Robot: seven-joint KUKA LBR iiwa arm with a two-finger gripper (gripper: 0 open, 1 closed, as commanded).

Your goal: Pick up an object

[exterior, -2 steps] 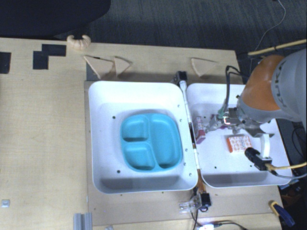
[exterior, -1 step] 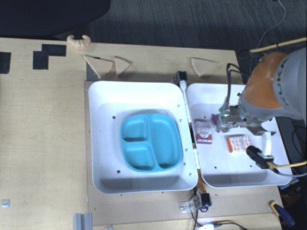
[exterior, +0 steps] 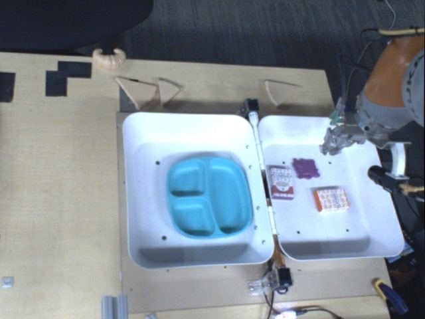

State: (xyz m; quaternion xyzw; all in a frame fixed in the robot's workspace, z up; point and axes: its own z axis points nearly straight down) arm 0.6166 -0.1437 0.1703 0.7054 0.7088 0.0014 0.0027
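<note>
Two shallow white bins are seen side by side on a pale wooden desk (exterior: 60, 198). In the left bin (exterior: 143, 151) a blue divided tray (exterior: 209, 197) is laid, with three compartments; its long axis runs slightly slantwise from far left to near right, and it takes up the middle of the bin floor, with bare white floor left all round it.

In the right bin (exterior: 372, 238) three small things are found. A red and white packet (exterior: 281, 182) lies close to the left wall, its long axis running near to far. A flat purple piece (exterior: 305, 168) (irregular in outline, so no clear direction can be given) lies just to the right of the packet's far end, apart from it by a narrow gap. An orange and white packet (exterior: 331, 199) lies nearer and further right, its long axis running left to right with a slight tilt. The three are kept apart from one another, and the near part and the far left corner of the bin floor are left open.

The claw (exterior: 332, 145) is seen over the far right part of the right bin, to the right of and beyond the purple piece, with the grey arm (exterior: 398, 98) and its orange band reaching in from the right. Nothing is seen between its fingers; whether it is spread or closed cannot be told from this view.
</note>
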